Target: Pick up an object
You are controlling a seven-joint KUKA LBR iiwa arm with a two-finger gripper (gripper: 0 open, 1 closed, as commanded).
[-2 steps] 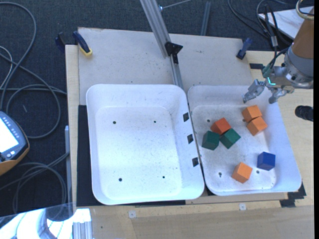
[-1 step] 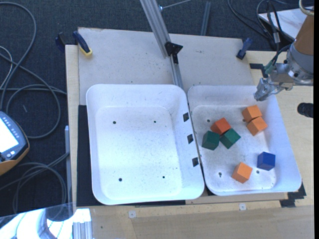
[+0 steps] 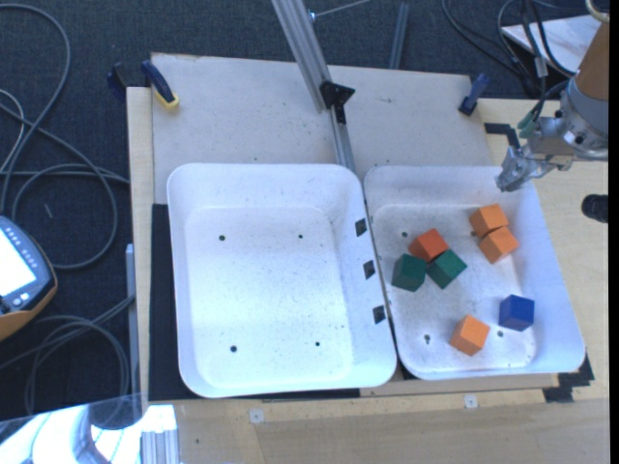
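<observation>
The right bin (image 3: 542, 288) holds several small blocks. Two orange blocks (image 3: 494, 232) sit together near its far right side. A red-orange block (image 3: 427, 244) touches two green blocks (image 3: 428, 271) in the middle. Another orange block (image 3: 470, 334) and a blue block (image 3: 516, 312) lie toward the front. My gripper (image 3: 513, 174) hangs over the bin's far right corner, above and behind the two orange blocks, with nothing seen between its fingers.
The left bin (image 3: 193, 220) stands beside the right one. A metal rail (image 3: 309, 56) slants across the board behind the bins. Blue clamps (image 3: 160, 82) hold the board's back corners. Cables lie on the dark floor around the bench.
</observation>
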